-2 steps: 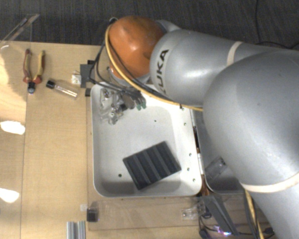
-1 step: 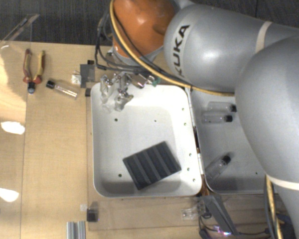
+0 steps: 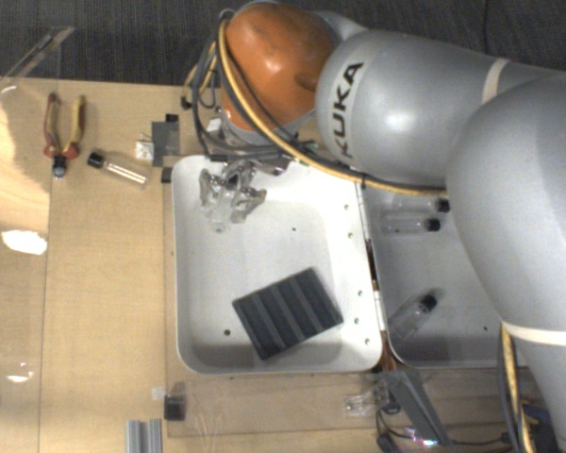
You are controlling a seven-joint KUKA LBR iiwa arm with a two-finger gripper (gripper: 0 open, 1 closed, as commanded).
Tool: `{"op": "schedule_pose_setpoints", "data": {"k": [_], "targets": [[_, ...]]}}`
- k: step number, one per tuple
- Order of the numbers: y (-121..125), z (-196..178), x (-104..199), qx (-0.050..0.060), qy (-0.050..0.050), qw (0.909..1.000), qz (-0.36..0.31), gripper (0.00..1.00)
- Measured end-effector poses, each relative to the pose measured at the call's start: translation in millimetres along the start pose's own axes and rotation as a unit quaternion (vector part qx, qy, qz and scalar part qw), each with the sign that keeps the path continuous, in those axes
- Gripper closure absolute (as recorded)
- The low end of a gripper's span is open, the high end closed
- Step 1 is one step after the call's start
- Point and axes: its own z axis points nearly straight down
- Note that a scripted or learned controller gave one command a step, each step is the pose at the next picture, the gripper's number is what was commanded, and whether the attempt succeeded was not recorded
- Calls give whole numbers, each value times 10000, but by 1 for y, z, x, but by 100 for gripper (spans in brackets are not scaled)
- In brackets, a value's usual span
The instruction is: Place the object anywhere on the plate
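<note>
The arm's pincer (image 3: 228, 194), its grip impossible to tell, hangs at the left bin's (image 3: 198, 347) eleven o'clock corner, the ridged black plate (image 3: 288, 312) at five o'clock bare, placement apparently pending.

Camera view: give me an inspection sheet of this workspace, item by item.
Surface: wooden bench bearing two shallow white bins, left bin and right bin.
Job's things: dark ribbed plate lying flat in the left bin; a clear object under the gripper, grasp cannot be judged.
Clutter: clear tubes in the right bin.
Grippers: gripper low over the left bin's far corner.
Cables: yellow cable looping round the wrist.
Surroundings: red-handled pliers and a black-capped vial on the bench.
</note>
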Motion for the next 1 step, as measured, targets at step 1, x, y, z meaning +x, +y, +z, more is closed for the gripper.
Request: {"op": "schedule_pose_setpoints", "data": {"k": [1], "targets": [[2, 34, -2, -14, 1, 9537, -3008, 100]]}}
